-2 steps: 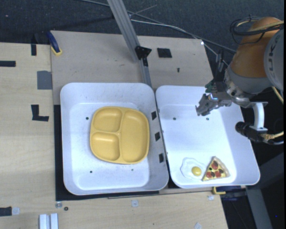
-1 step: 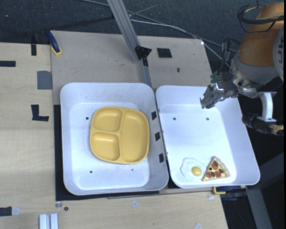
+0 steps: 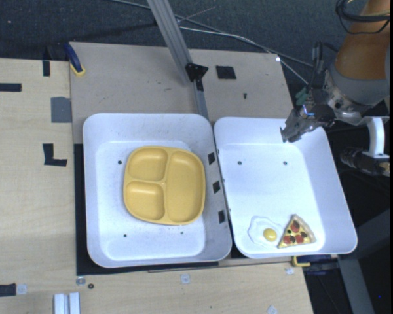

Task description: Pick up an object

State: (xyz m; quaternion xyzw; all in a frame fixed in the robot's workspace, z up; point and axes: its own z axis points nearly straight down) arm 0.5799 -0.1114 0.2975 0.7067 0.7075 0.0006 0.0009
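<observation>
The pizza slice [image 3: 296, 232] lay at 5 o'clock in the right bin [image 3: 327, 175], touching the fried egg [image 3: 263, 231]; both looked flat, light, slippery, best pinched across edges; my gripper [image 3: 292, 132] hung at 1 o'clock, finger state undeterminable.

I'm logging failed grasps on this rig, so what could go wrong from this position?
1. The fried egg and the pizza slice lie side by side in the right bin, so a grasp at one may nudge the other.
2. Both sit close to the bin's near rim, which may crowd a descending gripper.
3. Both look flat, so the fingers may slide over them.
</observation>
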